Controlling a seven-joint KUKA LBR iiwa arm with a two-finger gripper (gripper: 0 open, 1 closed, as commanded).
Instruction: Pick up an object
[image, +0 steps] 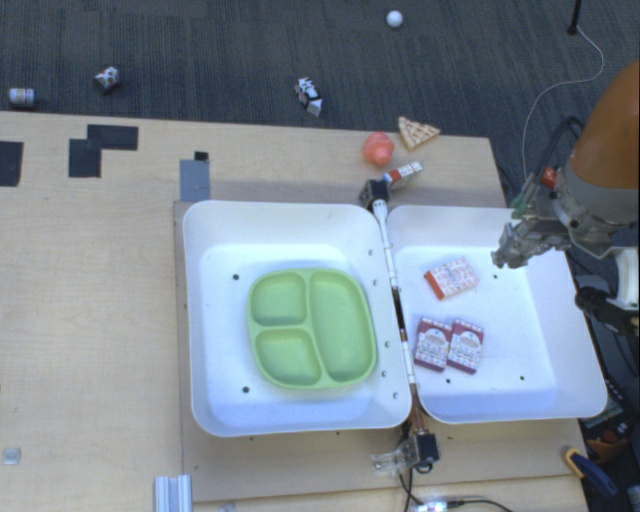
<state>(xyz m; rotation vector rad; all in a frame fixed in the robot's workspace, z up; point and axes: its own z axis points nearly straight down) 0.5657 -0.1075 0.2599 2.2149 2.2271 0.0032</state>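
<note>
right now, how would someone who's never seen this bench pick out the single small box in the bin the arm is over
Start at the right-hand white bin, the one beside the bin holding the green divided tray. In its upper middle lies a small orange and white box, tilted, just left of the gripper. It lies alone, unlike the pair of red and white boxes lying side by side below it.

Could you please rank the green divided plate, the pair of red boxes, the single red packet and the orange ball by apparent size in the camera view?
1. green divided plate, by far the largest
2. pair of red boxes
3. single red packet
4. orange ball, smallest, though it lies farther from the camera, so its margin is unsure
</note>
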